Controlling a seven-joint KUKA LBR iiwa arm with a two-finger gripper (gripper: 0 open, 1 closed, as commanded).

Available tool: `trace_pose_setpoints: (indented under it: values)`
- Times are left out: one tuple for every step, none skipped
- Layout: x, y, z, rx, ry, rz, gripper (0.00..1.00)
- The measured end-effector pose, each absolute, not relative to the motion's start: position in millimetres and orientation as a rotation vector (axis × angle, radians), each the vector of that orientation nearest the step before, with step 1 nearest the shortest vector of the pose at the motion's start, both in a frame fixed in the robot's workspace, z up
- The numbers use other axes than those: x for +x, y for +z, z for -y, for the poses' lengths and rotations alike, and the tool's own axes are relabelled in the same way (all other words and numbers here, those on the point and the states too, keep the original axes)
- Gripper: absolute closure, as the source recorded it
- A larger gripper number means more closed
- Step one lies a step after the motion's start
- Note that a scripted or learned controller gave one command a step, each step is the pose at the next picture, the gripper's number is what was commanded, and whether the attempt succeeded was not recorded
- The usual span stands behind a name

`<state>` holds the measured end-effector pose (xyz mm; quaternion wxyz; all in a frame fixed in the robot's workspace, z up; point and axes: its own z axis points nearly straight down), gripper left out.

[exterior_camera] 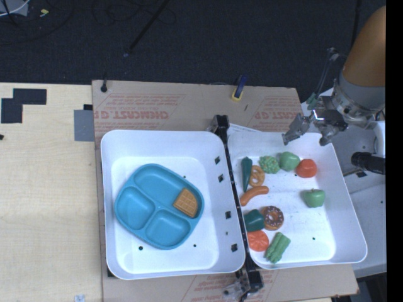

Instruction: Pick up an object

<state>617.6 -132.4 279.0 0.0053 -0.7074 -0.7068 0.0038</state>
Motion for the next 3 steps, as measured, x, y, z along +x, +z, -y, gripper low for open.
trace_pose_setpoints:
  values:
    - [619.4, 286, 132, -2.220, 0.001, 2.221, 0.00]
    - [612.1, 239, 128, -2.218, 0.005, 2.220, 0.00]
    - [608.4, 195, 128, -2.218, 0.006, 2.218, 0.00]
